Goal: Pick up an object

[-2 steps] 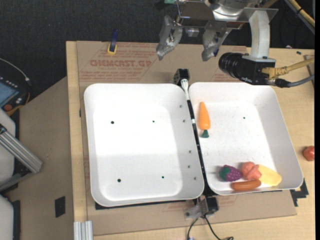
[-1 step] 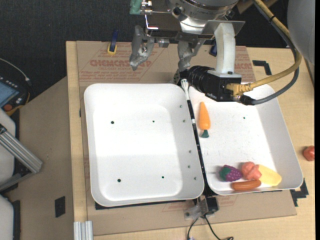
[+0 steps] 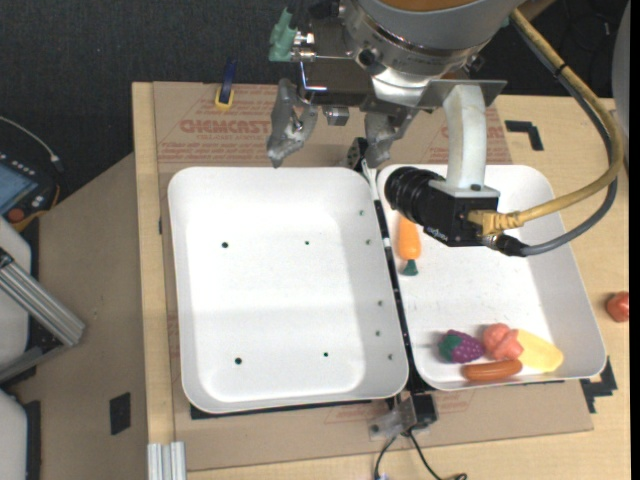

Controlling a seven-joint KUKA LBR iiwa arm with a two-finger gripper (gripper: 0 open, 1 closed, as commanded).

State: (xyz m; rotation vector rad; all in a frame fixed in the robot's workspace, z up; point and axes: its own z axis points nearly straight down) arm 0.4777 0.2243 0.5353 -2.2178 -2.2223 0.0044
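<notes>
Our pincer (image 3: 325,133) hangs high over the far edge of the surface (image 3: 150,268), just beyond the far rims of the two bins; its two fingers stand apart with nothing between them, so we read it as open and empty. Below it and toward the near side lie the two white bins: the left bin (image 3: 270,288) bare, the right bin (image 3: 560,268) carrying everything we could take. We count five toy foods there. One orange carrot (image 3: 407,240) lies by the bin's left wall, partly under the black camera (image 3: 435,208) mounted on the arm. The other four are clustered at the near edge: one purple grape bunch (image 3: 460,347), one pink piece (image 3: 503,341), one yellow piece (image 3: 541,352) and one red sausage (image 3: 491,371), touching or nearly so. We judge the pick has not begun — the step in hand is choosing a target and approaching. The next move calls for travel over the right bin, then a straight descent; the carrot stands apart, though close to the wall, while the cluster risks catching a neighbour.
</notes>
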